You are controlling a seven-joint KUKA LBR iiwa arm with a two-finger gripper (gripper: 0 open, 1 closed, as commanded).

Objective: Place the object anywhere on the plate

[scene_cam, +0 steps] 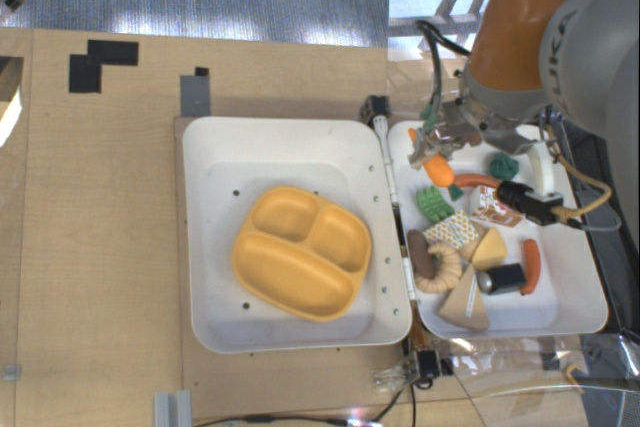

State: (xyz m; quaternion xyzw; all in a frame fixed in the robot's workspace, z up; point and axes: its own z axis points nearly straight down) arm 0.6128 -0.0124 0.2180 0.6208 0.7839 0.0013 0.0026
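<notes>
A yellow plate [302,250] with three compartments lies in the left white bin [215,315], with nothing on it. My gripper [434,141] hangs over the far left corner of the right bin [590,310], below the arm's orange band. Right under it sits a small orange toy carrot [438,171], touching or nearly touching the gripper's tip. I cannot see whether the carrot is gripped. A red sausage [476,181] lies just right of the carrot.
The right bin is crowded with toy food: a green piece [433,205], a patterned cracker [452,232], a yellow cheese wedge [488,248], a pretzel [443,267], a black can [503,278], a tan wedge [465,305]. A ridge [396,215] divides the bins.
</notes>
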